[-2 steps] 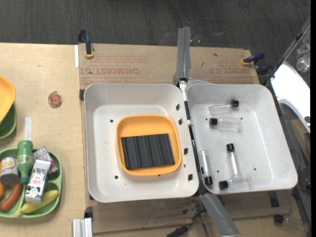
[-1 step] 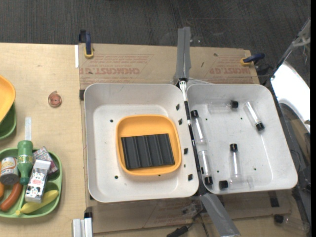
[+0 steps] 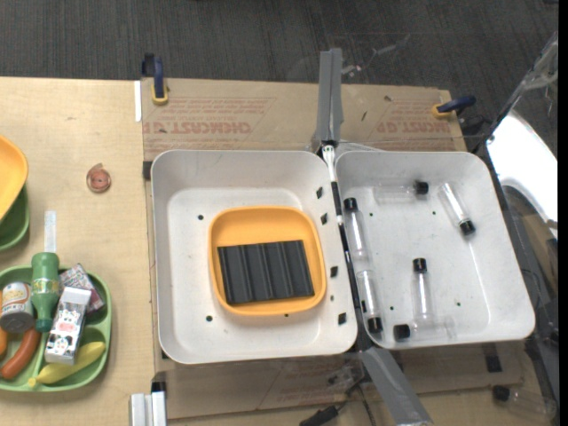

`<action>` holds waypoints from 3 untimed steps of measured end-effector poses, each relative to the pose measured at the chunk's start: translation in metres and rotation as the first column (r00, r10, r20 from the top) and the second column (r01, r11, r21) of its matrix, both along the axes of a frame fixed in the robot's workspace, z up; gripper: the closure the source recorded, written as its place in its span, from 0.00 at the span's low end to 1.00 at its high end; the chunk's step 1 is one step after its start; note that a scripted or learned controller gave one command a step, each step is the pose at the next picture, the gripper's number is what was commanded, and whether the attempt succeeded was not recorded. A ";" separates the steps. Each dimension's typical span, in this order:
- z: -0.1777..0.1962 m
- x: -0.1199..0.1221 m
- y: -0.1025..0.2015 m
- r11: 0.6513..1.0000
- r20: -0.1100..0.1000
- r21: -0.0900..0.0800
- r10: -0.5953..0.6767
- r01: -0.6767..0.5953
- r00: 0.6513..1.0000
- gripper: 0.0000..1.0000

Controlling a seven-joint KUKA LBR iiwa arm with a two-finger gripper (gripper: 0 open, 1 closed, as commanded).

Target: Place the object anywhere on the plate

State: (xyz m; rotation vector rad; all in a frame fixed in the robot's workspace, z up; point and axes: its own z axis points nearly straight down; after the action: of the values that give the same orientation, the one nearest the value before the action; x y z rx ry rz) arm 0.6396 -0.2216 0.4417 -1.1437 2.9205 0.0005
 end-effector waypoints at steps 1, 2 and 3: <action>-0.024 0.021 0.000 0.923 0.000 0.000 0.384 -0.384 0.923 0.00; -0.068 0.020 0.000 0.704 0.000 0.000 0.710 -0.710 0.704 0.00; -0.104 0.019 0.001 0.435 0.000 0.001 0.900 -0.900 0.435 0.00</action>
State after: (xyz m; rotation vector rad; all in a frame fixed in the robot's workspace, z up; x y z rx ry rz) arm 0.6591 -0.2208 0.3378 -2.5215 1.8663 0.0057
